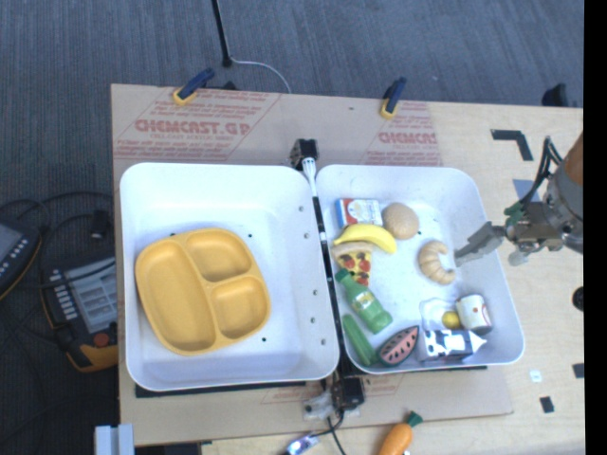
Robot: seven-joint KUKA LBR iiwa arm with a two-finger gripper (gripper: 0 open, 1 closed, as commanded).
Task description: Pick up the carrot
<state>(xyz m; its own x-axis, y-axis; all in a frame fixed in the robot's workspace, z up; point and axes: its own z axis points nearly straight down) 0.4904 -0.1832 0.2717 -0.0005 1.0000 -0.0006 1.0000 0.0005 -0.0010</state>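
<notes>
The carrot (396, 437), orange with a green top, lies on the bench in front of the right bin (500, 282), near the view's bottom edge and outside both bins. My gripper (488, 254) hovers over the right bin's right side, next to a croissant (437, 261). Its fingers stand apart, open, with nothing between them. The carrot is well below and to the left of the gripper.
The right bin holds a banana (368, 238), a red box (358, 210), a potato (401, 220), a pizza slice (354, 262), a green bottle (365, 303), a watermelon slice (399, 346), a milk carton (446, 344) and a can (472, 311). A yellow divided plate (201, 287) lies in the left bin (190, 192).
</notes>
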